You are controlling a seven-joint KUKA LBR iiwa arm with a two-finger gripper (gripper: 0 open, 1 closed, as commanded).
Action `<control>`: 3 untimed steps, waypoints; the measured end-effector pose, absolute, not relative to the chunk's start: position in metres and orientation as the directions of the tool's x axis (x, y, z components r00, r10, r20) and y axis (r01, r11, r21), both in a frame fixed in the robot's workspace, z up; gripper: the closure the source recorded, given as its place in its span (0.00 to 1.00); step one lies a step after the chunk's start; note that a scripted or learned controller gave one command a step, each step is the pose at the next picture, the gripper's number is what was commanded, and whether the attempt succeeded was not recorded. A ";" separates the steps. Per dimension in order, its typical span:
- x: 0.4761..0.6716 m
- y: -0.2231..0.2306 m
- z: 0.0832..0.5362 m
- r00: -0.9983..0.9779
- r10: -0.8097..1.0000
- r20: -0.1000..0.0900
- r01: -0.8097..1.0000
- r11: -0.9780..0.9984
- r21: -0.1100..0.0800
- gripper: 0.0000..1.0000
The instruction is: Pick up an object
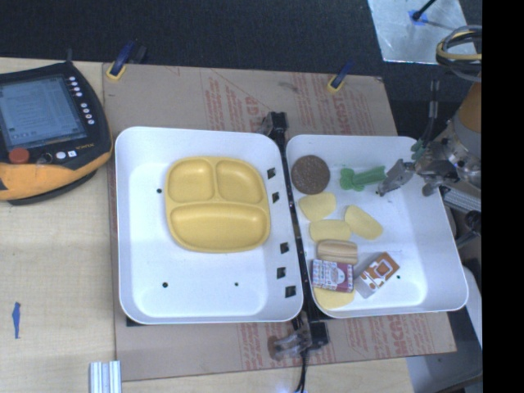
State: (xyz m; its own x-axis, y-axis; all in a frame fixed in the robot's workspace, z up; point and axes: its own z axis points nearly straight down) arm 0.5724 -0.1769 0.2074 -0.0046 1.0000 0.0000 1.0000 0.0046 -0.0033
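Observation:
My gripper [412, 182] hangs over the right bin [426, 244] near its upper right, its two dark fingers spread open with nothing between them. One fingertip [387, 186] sits just right of a green toy [361, 178]. To the left of that toy lies a brown round patty [310, 173]. Below are two pale yellow pieces [317, 206] [363, 222], a hot-dog bun [336, 250], a red-and-white packet [332, 275] and an orange-and-white carton [377, 273].
The left bin [147, 244] holds a yellow divided plate [218, 203]. A teach pendant [45, 129] rests on the bench at far left. Bare white floor shows in the right bin's right half, below the gripper.

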 end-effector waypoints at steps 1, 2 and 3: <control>0.633 -0.135 0.122 -0.011 1.000 0.001 1.000 0.011 -0.005 0.00; 0.564 -0.130 0.090 -0.003 1.000 0.002 1.000 0.003 -0.011 0.00; 0.615 -0.111 0.093 -0.007 1.000 -0.001 1.000 0.007 0.002 0.00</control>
